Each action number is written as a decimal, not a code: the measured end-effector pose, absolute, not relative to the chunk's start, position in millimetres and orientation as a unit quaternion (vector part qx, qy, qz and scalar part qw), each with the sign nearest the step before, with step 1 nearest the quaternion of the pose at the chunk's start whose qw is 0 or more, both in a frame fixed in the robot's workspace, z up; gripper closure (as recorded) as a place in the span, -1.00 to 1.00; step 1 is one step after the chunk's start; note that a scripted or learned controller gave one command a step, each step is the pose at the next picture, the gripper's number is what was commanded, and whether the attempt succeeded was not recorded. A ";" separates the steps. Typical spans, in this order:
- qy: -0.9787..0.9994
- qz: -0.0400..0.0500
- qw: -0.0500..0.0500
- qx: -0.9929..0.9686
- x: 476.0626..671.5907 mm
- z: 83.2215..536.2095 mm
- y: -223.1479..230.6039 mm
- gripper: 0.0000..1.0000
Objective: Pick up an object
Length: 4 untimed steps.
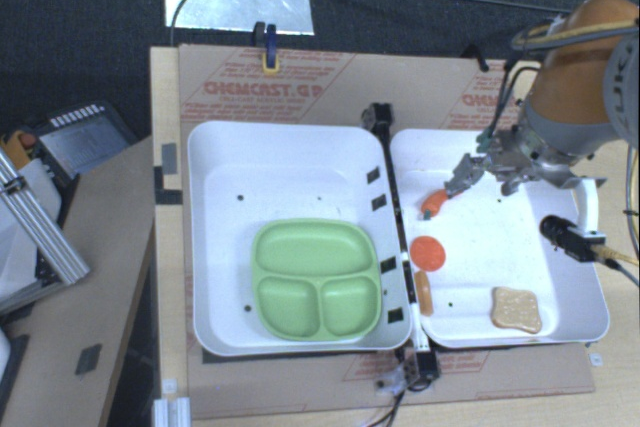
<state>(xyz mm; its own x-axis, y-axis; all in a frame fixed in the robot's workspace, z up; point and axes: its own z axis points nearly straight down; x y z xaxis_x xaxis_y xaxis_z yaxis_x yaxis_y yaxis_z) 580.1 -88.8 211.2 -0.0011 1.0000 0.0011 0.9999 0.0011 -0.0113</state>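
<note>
— Bins first: what do I have on the worktop [165,245]?

— Two white bins side by side. I see a green divided plate [315,277] lying flat in the near half of the left bin [225,175]. The right bin [560,315] carries four small things: a carrot [433,203] towards its far left, an orange disc [428,253] just nearer than that, a sausage-shaped piece [424,293] lying against the left wall beside the divider, and a slice of toast [516,309] in the near right corner.

— And the arm?

— From my seat it reaches in from the right, over the far part of the right bin. The pincer [466,177] points down and to the left, its tip right at the carrot's upper end (touching or just above, I cannot say from this slant).

— Fingers apart or together?

— I cannot tell; the tip is a dark blur against the white floor. Nothing that I can see sits between them. The carrot lies on the bin floor, tilted, well apart from the toast.
</note>
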 end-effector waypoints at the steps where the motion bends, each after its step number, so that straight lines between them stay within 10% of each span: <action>1: -0.708 0.000 0.000 -0.706 582.7 217.9 -88.7 -1.00; 4: -0.707 0.000 0.000 -0.707 583.0 84.1 -85.9 -1.00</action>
